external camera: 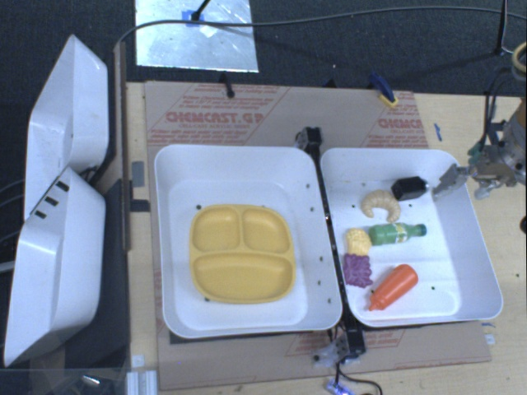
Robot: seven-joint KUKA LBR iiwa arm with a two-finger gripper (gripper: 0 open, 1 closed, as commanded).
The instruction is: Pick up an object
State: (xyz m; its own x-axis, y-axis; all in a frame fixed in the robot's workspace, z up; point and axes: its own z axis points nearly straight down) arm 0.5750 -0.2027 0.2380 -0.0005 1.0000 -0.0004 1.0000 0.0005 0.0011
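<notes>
Tool (455, 179) at R bin (486, 278) upper-R rim, grip state can't tell. Nearest obj: black block (408, 188), just left of tool, long axis approx horiz.

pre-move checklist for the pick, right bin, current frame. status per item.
1. Targets present: ok. The croissant, black block, green bottle, corn cob, grapes and carrot all lie in the right bin.
2. Gripper position: ok. It is at the bin's upper right edge, just right of the black block.
3. Finger opening: cannot tell.
4. Holding anything: cannot tell; nothing visible between the fingers.
5. Clutter: not ok. Corn cob touches the green bottle's base and the grapes; the black block sits close to the croissant.
6. Carrot spacing: ok, it lies apart from the rest.
</notes>
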